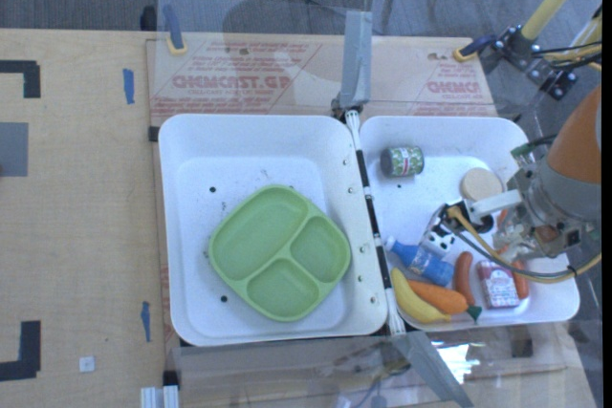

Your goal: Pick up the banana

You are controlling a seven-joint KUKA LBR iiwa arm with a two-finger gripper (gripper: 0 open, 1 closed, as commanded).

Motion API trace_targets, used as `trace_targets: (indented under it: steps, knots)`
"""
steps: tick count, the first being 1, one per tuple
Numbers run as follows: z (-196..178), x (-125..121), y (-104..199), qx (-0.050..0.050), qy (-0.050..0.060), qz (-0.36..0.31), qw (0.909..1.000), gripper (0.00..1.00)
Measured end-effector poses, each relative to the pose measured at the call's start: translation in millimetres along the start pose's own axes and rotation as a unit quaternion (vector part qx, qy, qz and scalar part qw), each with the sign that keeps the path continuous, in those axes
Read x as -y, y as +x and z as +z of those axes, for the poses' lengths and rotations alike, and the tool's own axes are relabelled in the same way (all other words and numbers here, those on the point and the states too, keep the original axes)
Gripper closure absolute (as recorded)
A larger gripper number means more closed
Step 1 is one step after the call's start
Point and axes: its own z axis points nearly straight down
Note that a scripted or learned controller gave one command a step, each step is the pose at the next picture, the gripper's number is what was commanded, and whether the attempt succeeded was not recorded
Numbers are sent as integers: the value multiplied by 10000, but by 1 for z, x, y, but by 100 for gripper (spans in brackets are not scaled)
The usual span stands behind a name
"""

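Over the right-hand part of the right bin (545,134) hangs the hand (518,242), low among the things there; whether it is open or closed, or has hold of anything, cannot be told. Away from the hand, toward the divider between the bins and at the front rim, lies the banana (404,293), touching an orange carrot (442,297) on its hand-ward side, with a blue bottle (423,259) just behind it. A red packet (499,287) lies just beside the hand, a green can (403,161) sits well apart from it, and a green sectioned plate (279,251) lies farther still, in the left bin (191,148).
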Motion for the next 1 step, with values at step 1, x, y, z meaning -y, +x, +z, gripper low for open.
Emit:
trace_targets:
  steps: [1]
  knots:
    - [0, 0, 0, 1, 3, 2, 10000, 0]
